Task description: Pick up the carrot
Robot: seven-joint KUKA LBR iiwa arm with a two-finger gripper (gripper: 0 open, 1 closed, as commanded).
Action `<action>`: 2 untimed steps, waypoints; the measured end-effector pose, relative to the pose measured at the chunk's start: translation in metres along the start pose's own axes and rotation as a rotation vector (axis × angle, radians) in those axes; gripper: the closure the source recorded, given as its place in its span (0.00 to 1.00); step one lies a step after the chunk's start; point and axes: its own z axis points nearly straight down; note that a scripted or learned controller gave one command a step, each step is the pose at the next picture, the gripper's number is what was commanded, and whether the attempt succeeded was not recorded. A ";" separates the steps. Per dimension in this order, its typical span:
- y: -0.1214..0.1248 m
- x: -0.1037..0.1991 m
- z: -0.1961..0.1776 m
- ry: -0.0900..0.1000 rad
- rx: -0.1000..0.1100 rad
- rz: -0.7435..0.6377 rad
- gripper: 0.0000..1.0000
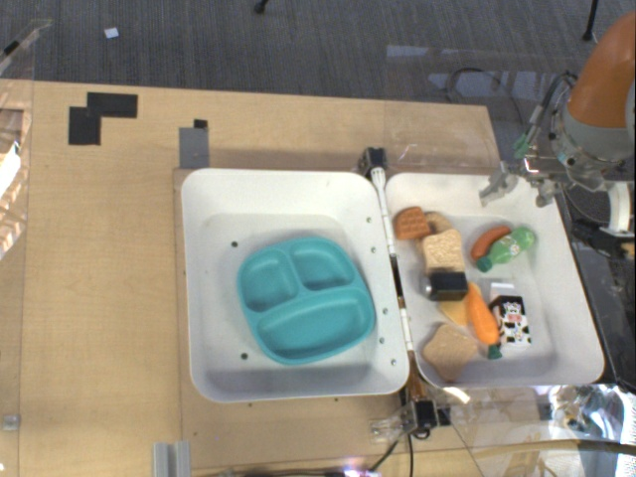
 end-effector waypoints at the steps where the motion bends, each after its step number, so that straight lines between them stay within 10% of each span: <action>1: -0.074 0.031 0.080 0.003 0.011 -0.084 0.00; 2: -0.138 0.052 0.109 0.002 -0.005 -0.068 0.00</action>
